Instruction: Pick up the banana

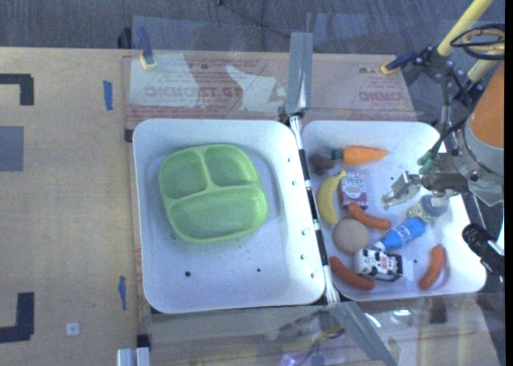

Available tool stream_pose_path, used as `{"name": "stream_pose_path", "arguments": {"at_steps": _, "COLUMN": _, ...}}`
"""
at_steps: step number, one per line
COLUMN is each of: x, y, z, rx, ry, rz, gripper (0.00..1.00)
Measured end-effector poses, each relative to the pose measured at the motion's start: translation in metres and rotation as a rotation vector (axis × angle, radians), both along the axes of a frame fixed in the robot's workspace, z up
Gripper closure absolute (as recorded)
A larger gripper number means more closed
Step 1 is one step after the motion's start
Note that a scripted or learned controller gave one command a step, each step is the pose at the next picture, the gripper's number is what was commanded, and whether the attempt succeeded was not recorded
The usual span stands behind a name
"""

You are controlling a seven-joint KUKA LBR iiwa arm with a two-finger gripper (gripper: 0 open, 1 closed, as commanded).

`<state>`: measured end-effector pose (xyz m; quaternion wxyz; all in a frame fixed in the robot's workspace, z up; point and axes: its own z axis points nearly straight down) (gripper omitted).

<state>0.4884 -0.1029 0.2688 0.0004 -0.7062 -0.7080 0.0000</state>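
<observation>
The yellow banana (329,196) lies along the left side of the right bin (469,272), curved and roughly upright in the view, beside a pink packet (353,191). My gripper (405,187) hangs over the middle of that bin, well to the banana's right and apart from it, above a blue bottle (403,233). Nothing shows in the gripper. The grey wrist with its orange band comes in from the right edge.
The right bin also holds a carrot (362,154), three red sausages (369,216) (351,273) (434,267), a tan ball (350,235) and a cow-patterned carton (380,263). A green divided plate (212,192) sits in the left bin (152,276).
</observation>
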Motion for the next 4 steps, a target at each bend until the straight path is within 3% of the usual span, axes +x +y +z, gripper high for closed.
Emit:
{"name": "stream_pose_path", "arguments": {"at_steps": 1, "x": 0.056, "y": 0.042, "z": -0.085, "rx": 0.000, "ry": 0.000, "rz": -0.088, "gripper": 0.00}}
{"name": "stream_pose_path", "arguments": {"at_steps": 2, "x": 0.056, "y": 0.040, "z": -0.084, "rx": 0.000, "ry": 0.000, "rz": -0.090, "gripper": 0.00}}
{"name": "stream_pose_path", "arguments": {"at_steps": 3, "x": 0.090, "y": -0.002, "z": -0.182, "rx": 0.001, "ry": -0.005, "rz": -0.238, "gripper": 0.00}}
{"name": "stream_pose_path", "arguments": {"at_steps": 4, "x": 0.163, "y": 0.013, "z": -0.183, "rx": -0.001, "ry": -0.002, "rz": -0.392, "gripper": 0.00}}
